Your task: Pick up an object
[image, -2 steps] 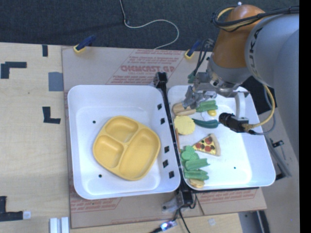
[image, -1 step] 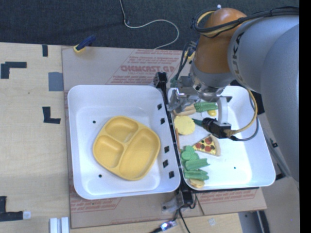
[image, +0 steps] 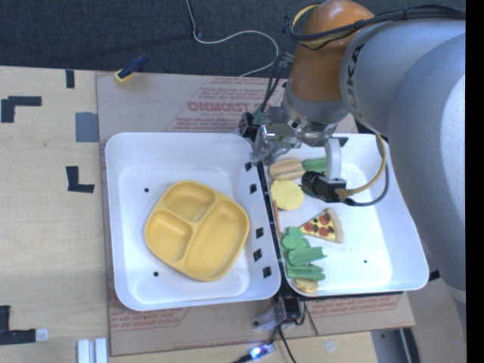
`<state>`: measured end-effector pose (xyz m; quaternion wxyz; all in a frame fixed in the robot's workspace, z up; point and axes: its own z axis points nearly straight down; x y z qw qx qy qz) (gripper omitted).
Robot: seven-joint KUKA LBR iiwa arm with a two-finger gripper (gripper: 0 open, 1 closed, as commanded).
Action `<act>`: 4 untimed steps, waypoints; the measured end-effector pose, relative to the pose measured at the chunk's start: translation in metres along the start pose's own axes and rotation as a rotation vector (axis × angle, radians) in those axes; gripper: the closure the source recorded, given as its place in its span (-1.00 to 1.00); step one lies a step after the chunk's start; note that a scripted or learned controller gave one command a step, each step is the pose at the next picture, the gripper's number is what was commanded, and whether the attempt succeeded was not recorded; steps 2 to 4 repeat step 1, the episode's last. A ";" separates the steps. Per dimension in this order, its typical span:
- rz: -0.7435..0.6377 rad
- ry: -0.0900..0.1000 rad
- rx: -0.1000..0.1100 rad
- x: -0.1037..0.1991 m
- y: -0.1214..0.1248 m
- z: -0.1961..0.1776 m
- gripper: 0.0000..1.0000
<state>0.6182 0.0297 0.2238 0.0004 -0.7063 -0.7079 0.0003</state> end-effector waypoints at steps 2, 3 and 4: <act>0.001 0.000 0.002 -0.004 -0.013 -0.010 1.00; 0.001 0.000 0.002 -0.004 -0.013 -0.010 1.00; 0.001 0.000 0.002 -0.004 -0.013 -0.010 1.00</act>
